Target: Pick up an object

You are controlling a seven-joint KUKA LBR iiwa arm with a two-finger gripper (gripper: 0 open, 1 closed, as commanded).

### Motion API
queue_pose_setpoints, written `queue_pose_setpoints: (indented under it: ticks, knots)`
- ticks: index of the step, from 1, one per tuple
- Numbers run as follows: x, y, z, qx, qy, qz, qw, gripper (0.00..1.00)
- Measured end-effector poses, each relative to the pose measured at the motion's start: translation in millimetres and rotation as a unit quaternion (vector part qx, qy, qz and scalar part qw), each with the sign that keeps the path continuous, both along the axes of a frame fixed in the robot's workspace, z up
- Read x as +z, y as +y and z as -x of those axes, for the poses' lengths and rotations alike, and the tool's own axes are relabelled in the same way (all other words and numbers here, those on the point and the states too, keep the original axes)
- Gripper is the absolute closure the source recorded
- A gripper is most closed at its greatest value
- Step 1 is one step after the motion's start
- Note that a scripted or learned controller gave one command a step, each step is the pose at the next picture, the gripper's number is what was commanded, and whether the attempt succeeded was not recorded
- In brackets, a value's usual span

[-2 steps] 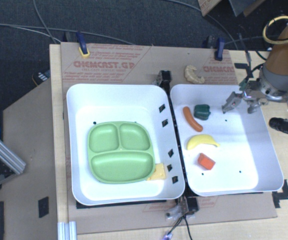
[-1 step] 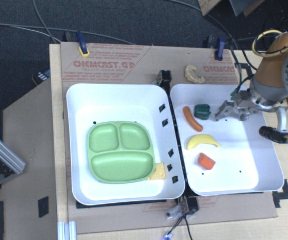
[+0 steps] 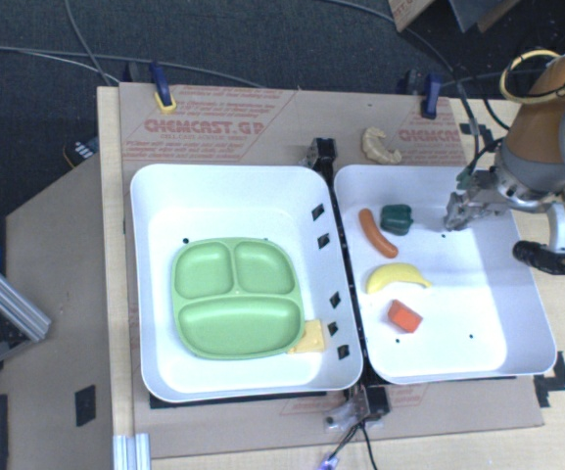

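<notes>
Approach step: gripper (image 3: 455,213) hovers over the right bin (image 3: 517,302), just right of the green block (image 3: 396,217); nothing between the fingers, open or clenched I cannot tell. Next: shift left onto the block, descend, close.

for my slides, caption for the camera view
Grey arm's gripper hovers over right white bin near dark green block.
</notes>
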State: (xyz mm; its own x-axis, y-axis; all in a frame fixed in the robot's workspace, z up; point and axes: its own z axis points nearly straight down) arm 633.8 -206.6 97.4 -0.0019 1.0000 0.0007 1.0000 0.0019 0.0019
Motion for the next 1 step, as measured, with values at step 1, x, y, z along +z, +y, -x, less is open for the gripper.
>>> queue_pose_setpoints:
  ticks: [1]
  knots:
    - [44.9, 4.3, 0.3, 0.000, -0.001, 0.0010, 1.0000, 1.00]
